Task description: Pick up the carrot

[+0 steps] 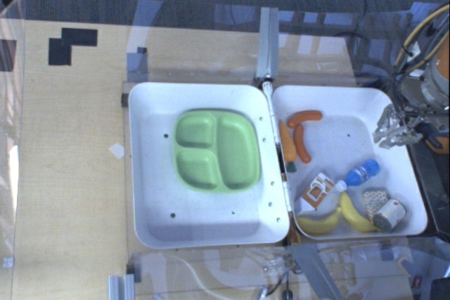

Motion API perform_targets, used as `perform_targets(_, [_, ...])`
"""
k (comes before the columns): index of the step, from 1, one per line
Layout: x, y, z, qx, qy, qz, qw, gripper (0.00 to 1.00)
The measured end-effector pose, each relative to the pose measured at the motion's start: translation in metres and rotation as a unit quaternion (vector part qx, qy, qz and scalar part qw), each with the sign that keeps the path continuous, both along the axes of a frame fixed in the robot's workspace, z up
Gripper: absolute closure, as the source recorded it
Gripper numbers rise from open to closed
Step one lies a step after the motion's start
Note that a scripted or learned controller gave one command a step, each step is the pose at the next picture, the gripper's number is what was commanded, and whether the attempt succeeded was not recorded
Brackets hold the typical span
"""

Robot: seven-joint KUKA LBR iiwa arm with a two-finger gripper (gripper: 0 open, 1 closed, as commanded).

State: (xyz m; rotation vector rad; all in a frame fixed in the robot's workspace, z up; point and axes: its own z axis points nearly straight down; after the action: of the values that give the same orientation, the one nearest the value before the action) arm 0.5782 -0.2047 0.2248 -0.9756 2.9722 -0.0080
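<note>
Camera view: my pincer (395, 128) hangs over the right rim of the right bin (351, 96), well apart from the carrot; I cannot tell how it is set, too small and cluttered (metal bits blur together). My arm's grey body with its orange band (443, 65) sits just beyond that rim, cables looping above it.

Carrot (286, 145) lies inside the right bin, along its left wall, long axis running roughly parallel to that wall, orange with a darker tip at the near end. Nothing grips it. Just right of the carrot, touching or almost touching, two sausages: one (304, 117) lies across near the carrot's far end, the other (301, 144) runs alongside the carrot.

Further from the carrot, toward the bin's near side: a small carton (318, 192) with an orange pattern, a blue bottle (358, 174) with a white cap, a banana (336, 219) curved along the near wall, and a can (389, 214) in the near right corner (lying on its side).

Left of the carrot, across the divider, the left bin (151, 172) holds a green compartment plate (214, 150), flat, about centred. Both bins rest on the bench (63, 172).
</note>
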Motion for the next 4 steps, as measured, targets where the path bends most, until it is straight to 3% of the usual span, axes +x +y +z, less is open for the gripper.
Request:
perform_targets(1, [0.001, 0.000, -0.006, -0.0025, 0.000, 0.210, 0.9776, 1.00])
perform_targets(2, [-0.038, 0.027, -0.002, -0.0041, 0.002, 0.444, 0.8959, 1.00])
perform_targets(3, [-0.026, 0.048, 0.109, -0.0056, 0.001, 0.478, 0.8784, 1.00])
perform_targets(4, [0.007, 0.037, 0.016, -0.0043, 0.003, 0.590, 0.8076, 1.00])
